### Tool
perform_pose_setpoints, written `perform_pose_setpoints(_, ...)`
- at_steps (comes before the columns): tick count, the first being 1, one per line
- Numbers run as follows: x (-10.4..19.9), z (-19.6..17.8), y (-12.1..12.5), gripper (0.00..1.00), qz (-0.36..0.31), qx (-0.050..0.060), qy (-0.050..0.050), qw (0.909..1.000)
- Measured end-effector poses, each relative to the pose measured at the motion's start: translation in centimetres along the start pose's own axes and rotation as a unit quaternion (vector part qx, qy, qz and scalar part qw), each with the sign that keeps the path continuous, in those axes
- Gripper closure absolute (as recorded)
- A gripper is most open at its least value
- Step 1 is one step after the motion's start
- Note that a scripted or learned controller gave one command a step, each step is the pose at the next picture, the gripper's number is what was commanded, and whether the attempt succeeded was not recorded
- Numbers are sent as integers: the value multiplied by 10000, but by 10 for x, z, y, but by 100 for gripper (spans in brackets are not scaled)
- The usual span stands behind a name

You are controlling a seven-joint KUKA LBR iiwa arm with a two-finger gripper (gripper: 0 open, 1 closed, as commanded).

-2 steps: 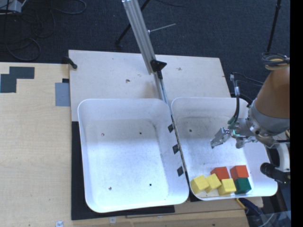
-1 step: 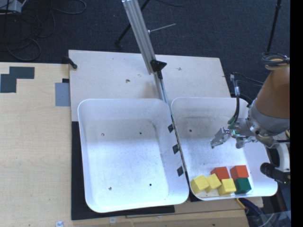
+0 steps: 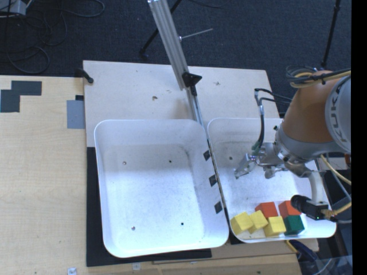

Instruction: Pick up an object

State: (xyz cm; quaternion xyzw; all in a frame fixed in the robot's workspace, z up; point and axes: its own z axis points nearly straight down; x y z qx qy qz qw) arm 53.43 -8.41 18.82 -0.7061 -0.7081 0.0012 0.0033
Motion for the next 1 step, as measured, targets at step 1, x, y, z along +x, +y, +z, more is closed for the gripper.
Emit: perform_pose_setpoints(1,-2,-2,0,0,20,-12,-9,10000)
